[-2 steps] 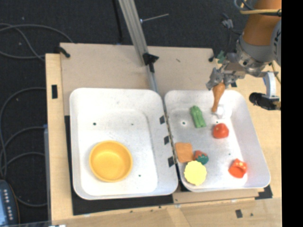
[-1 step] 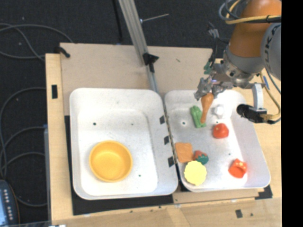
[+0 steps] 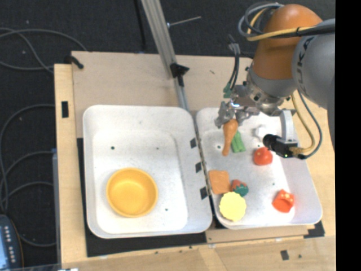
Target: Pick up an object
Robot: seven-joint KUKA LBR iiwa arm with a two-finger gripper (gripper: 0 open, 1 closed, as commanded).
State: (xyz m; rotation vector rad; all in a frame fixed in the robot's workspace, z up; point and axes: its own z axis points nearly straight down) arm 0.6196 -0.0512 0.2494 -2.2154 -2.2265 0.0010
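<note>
One gripper [image 3: 230, 117] over right bin [image 3: 304, 208], fingers closed on toy carrot [image 3: 229, 135].
Carrot top between fingertips, body hanging down, beside green piece [image 3: 239, 142].

Grey arm reaching from right, claw [image 3: 230, 117] lowered, pointing down

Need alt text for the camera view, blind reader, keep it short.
Seen from above, a grey-and-orange arm's pincer sits at the top of an orange carrot-shaped toy in the right white bin, which also holds a green piece, two red items, an orange square and a yellow disc. The left bin holds a yellow bowl.
</note>
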